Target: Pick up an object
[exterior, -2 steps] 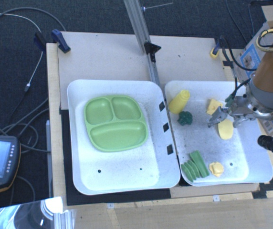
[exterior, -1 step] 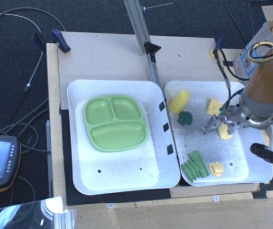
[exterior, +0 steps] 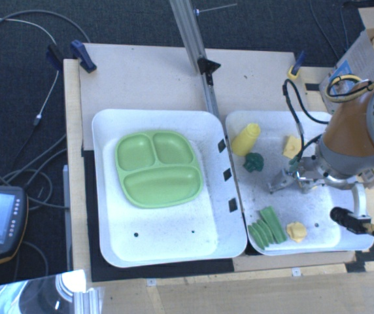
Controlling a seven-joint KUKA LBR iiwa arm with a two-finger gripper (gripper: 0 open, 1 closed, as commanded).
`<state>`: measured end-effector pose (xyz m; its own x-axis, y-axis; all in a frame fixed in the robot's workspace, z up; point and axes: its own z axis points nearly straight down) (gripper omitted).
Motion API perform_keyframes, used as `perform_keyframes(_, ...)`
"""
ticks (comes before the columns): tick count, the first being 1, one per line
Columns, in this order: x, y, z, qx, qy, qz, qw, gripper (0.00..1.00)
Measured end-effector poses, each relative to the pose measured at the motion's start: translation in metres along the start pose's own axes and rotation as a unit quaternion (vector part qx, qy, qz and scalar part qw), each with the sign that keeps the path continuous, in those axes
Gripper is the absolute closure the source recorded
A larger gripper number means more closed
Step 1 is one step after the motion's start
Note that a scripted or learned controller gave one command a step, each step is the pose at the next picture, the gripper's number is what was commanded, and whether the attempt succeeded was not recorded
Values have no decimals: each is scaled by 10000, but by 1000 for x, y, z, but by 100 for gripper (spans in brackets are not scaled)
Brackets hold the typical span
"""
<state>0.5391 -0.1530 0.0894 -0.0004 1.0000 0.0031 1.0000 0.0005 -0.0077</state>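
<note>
The right bin (exterior: 318,205) holds several small items. A yellow bottle-shaped toy (exterior: 246,138) lies at its far left, with a dark green broccoli piece (exterior: 253,163) just below it. A yellow chunk (exterior: 292,146) sits further right. A bunch of green beans (exterior: 267,226) and a small yellow piece (exterior: 296,231) lie near the front edge. My gripper (exterior: 284,179) hangs low over the bin's middle, right of the broccoli and below the yellow chunk, above bare bin floor. Nothing shows in its grasp.
The left bin (exterior: 167,234) bears a light green divided plate (exterior: 159,169). A metal pole (exterior: 193,38) rises from the gap behind the bins. Cables and a black part (exterior: 350,221) of the arm hang over the right bin's right side.
</note>
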Motion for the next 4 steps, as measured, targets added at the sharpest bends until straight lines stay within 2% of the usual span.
perform_keyframes(1, 0, 2, -14, -42, -8, 0, 10000, 100)
perform_keyframes(3, 3, 7, -140, -83, -28, -9, 10000, 100)
perform_keyframes(4, 3, 8, -141, -54, -20, -6, 10000, 100)
